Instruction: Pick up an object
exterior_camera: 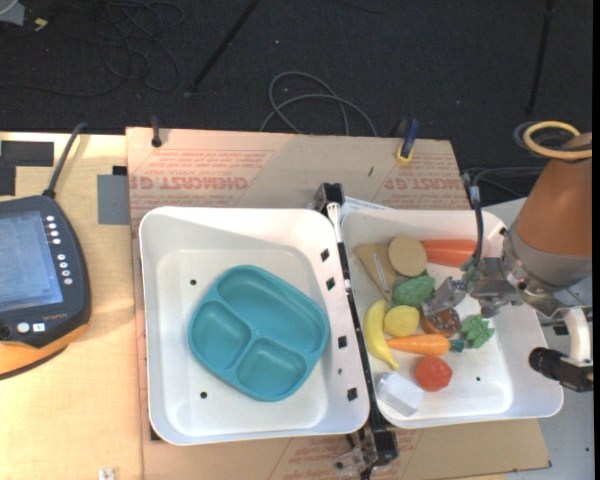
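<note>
— White bins are seen side by side; what is held in each?

— A teal divided plate (258,332) lies in the left bin (170,268). In the right bin (520,393), a red tomato (433,373) is nearest, then a carrot (418,345), banana (377,333) and broccoli (477,332).

— And the gripper (458,303)?

— It is lowered among the toys, just beside the broccoli; its opening cannot be told.

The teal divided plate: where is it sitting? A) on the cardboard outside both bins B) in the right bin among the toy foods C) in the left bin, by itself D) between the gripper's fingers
C: the teal divided plate lies flat in the left bin, while the toy foods crowd the right bin.
</note>
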`<state>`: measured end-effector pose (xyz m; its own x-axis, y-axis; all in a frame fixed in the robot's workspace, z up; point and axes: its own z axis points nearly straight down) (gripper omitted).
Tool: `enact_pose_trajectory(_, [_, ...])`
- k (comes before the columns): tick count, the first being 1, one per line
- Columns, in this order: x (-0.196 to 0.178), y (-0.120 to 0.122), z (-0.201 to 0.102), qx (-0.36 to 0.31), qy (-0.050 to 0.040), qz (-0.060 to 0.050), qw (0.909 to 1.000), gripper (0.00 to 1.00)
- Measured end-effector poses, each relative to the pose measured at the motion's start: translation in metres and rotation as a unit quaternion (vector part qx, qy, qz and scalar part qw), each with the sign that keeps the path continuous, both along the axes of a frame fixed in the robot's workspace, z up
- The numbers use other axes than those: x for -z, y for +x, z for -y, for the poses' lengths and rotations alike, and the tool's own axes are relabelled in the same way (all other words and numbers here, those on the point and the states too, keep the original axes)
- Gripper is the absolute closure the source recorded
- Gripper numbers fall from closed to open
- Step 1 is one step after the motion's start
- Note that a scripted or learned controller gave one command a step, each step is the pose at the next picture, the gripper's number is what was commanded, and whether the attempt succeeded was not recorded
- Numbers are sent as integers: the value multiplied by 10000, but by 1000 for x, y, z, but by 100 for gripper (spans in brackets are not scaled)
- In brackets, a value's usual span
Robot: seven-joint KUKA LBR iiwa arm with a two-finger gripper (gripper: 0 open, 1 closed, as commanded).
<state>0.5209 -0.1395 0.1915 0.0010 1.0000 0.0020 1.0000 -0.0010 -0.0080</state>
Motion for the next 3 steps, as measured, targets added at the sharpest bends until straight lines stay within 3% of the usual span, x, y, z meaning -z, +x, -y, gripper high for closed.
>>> enact_pose_trajectory(1, [110,-44,-12,6,-8,11,10000,0])
enact_pose_trajectory(2, [97,-42,-9,36,0,9,10000,100])
enact_pose_trajectory(3, [66,49,33,-15,-28,56,10000,100])
